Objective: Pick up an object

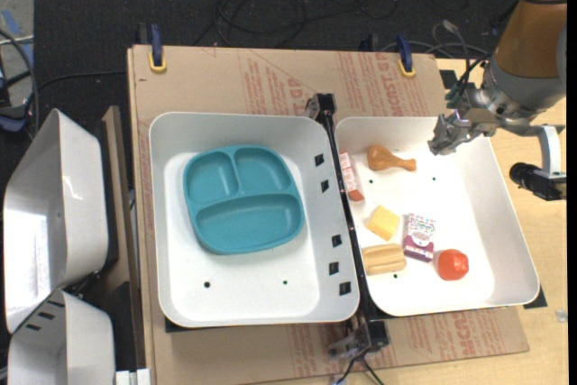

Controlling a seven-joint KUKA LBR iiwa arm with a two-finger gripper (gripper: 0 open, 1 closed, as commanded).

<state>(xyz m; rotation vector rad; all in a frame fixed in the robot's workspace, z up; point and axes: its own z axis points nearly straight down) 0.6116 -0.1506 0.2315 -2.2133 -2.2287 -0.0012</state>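
Observation:
The right bin [505,221] holds several toy foods: a chicken drumstick [389,160], a red-and-white packet [349,177] by the left wall, a yellow cheese block [384,222], a hot-dog bun [383,260], a purple-and-white carton [419,236] and a red tomato [453,264]. My gripper [448,136] hangs over the bin's back right part, to the right of the drumstick and clear of it. Nothing shows between its dark fingers.
The left bin [171,221] carries a teal divided plate [242,197]. Both bins rest on a cardboard sheet [270,77] held by clamps at the back. White tubs [45,212] stand off the bench at the left. Cables lie on the dark floor behind.

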